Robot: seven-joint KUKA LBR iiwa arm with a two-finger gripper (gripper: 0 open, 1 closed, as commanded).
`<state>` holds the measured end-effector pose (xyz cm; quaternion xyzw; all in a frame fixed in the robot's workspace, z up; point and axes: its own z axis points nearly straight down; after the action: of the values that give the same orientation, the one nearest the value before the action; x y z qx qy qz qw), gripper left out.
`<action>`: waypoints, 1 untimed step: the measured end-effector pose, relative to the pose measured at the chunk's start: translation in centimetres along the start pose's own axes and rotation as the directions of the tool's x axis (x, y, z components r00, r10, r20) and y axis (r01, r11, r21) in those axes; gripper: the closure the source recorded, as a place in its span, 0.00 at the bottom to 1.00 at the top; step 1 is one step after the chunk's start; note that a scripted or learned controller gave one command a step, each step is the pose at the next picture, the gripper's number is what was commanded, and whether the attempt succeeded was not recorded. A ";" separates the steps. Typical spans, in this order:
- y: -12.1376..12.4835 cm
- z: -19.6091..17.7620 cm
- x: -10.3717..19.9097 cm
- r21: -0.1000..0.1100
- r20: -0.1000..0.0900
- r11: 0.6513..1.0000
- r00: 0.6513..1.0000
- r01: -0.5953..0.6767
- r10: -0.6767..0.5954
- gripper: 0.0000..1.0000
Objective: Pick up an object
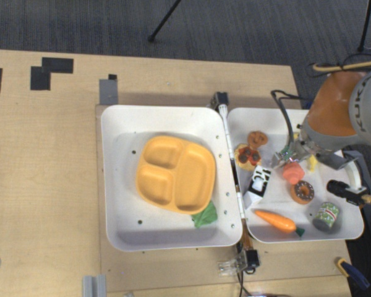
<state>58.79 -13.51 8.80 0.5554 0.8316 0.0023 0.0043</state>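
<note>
A toy carrot (276, 220) lies at the near edge of the right bin (352, 230), with a small green-labelled can (326, 215) to its right; the label's writing is too small to read. Farther in sit a donut (302, 192) and a black-and-white carton (258, 181). The gripper (291, 158) hangs just above a pink object (292, 172); whether it is open or closed cannot be told. The left bin (117, 166) holds a yellow divided plate (175, 172).

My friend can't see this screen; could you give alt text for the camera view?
A grey and orange robot arm reaches into the right white bin of toys: a carrot, a donut, a small can. The left bin holds a yellow divided plate.
</note>
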 end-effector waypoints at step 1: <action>0.9 -6.4 3.9 0.005 -0.002 0.985 0.985 -0.170 0.170 1.00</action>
<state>58.08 -9.59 15.17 0.6245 0.7810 0.0013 0.0017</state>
